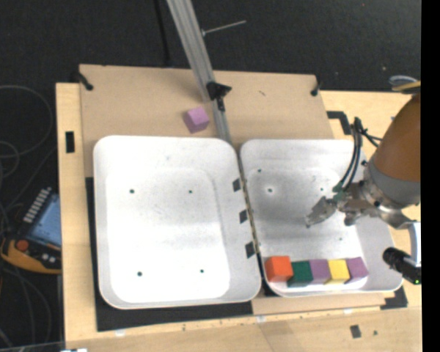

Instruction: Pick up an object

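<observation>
A tan bench [279,101] on a dark floor carries two white bins, with a grey rail slanting down from the top to where they meet. Nearest, along the front rim of the right bin [293,167], five blocks sit in a touching row: orange block [279,268], green block [301,272], a purple one [320,270], yellow block [339,270] and another purple at the right end. Farther back the gripper [319,213] hangs over the bin's bare middle, well apart from the row, fingers slightly parted with nothing between them, beside the left bin [169,218]; beyond it a lone purple block [196,119] lies on the bench.
</observation>
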Motion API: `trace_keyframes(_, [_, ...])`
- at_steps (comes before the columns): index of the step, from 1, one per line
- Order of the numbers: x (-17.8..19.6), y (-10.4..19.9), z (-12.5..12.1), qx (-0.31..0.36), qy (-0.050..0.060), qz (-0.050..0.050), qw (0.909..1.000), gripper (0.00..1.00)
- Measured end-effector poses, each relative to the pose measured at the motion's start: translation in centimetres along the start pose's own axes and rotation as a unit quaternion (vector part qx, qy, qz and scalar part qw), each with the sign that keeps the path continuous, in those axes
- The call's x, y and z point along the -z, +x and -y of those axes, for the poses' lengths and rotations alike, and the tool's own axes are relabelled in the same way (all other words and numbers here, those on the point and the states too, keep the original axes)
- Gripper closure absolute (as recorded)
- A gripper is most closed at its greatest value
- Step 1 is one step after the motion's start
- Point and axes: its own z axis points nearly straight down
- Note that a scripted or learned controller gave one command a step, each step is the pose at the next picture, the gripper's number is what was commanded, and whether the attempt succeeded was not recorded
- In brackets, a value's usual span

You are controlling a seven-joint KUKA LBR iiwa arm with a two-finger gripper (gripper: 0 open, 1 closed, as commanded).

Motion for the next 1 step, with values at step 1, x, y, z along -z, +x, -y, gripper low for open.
trace_keyframes(1, [14.33, 6.47, 1.76, 0.008, -0.004, 0.0, 1.0, 0.0])
